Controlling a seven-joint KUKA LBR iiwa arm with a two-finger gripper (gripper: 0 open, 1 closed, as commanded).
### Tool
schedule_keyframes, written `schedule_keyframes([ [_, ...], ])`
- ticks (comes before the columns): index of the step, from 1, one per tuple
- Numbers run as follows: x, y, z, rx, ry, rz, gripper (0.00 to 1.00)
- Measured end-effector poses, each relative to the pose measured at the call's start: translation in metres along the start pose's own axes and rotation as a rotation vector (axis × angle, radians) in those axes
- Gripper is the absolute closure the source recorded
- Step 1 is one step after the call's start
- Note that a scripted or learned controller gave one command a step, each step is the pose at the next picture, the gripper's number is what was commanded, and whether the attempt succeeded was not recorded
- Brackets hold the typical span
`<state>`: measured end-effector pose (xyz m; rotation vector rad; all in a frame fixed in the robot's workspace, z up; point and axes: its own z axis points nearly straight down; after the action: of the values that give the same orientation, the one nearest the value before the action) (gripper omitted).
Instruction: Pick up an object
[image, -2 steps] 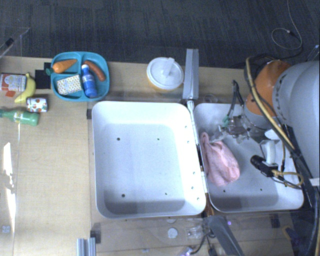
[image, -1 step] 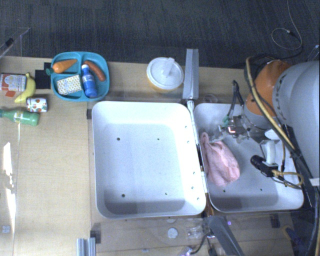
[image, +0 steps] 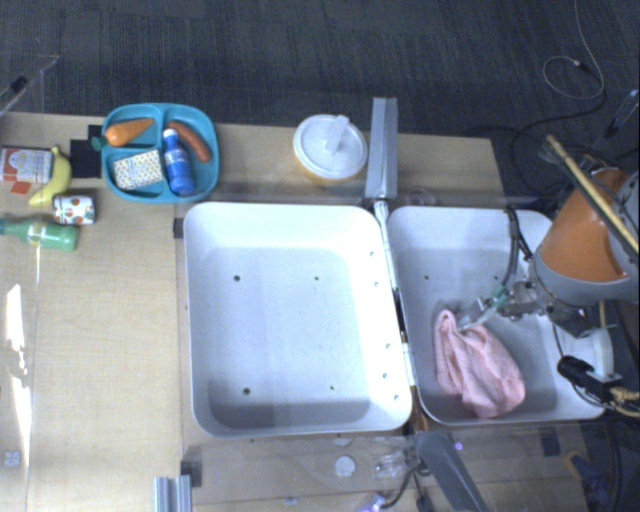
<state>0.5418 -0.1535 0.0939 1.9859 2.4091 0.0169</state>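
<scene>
A pink cloth (image: 476, 365) lies crumpled in the right bin (image: 440, 240), in its near half, close to the bin's near wall and a little right of the divider between the two bins. The claw (image: 497, 303) sits just above the cloth's far end, near its top left corner, reaching in from the right under the grey arm (image: 575, 285) with its orange band (image: 582, 240). Whether the claw is open or closed cannot be made out; it is small and tangled with cables in this view, and nothing can be seen gripped in it.

The left bin (image: 290, 320) adjoins the right one along a shared edge. The far half of the right bin shows bare white floor, which leaves open room beyond the cloth; the arm's bulk covers the bin's right side.

On the tabletop (image: 100, 330) beyond the bins stand a blue divided tray (image: 160, 152) with toy food, a white lidded cup (image: 330, 148) and a grey upright post (image: 382, 150). At far left lie a banana (image: 52, 178), a small can (image: 73, 209), a green bottle (image: 40, 234) and a small carton (image: 25, 163) cut by the frame edge. All are well apart from the claw.

Black cables (image: 590, 380) crowd the right edge near the arm.
</scene>
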Motion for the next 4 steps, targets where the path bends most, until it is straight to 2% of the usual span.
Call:
schedule_keyframes([
  [1,-0.021,0.000,-0.139,0.014,0.006,-0.114,0.00],
  [2,0.032,0.008,-0.077,0.018,0.009,-0.134,0.00],
  [3,0.059,-0.007,0.003,0.005,0.004,-0.253,0.00],
  [4,0.058,-0.004,-0.010,-0.004,0.000,-0.253,1.00],
])
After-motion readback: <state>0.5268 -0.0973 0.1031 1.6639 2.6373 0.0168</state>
